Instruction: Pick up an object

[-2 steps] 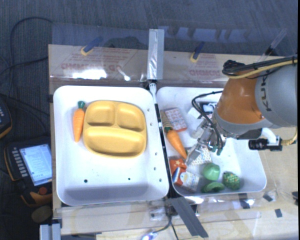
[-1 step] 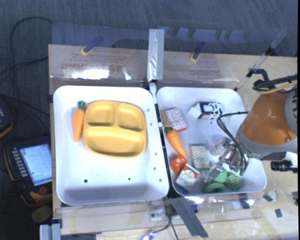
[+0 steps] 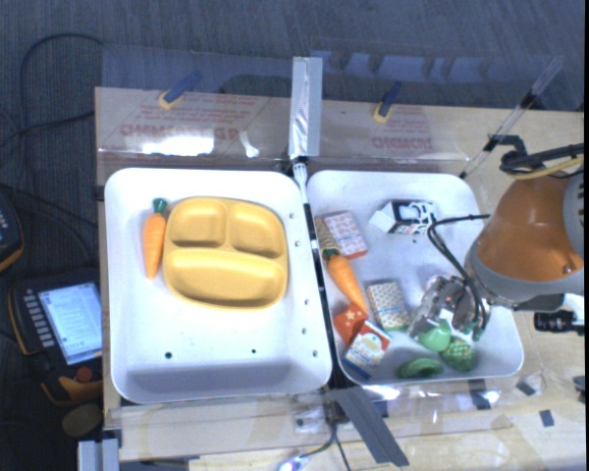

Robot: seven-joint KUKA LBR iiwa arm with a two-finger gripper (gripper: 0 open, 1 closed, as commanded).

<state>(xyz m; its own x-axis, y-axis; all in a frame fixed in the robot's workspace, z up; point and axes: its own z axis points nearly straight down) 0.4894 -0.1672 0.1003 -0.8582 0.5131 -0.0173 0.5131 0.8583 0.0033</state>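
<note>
While the gripper [image 3: 448, 314] hangs over a green toy [image 3: 435, 339], its jaw state cannot be told

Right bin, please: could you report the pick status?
End effector low in right bin. Over green toys, grasp unconfirmed. Small packet alongside.

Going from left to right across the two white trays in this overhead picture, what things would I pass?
Small orange toy carrot → yellow plastic divided plate in the left white bin → larger orange toy carrot in the right white bin → pale patterned packet → metal end effector above round green toys.
</note>
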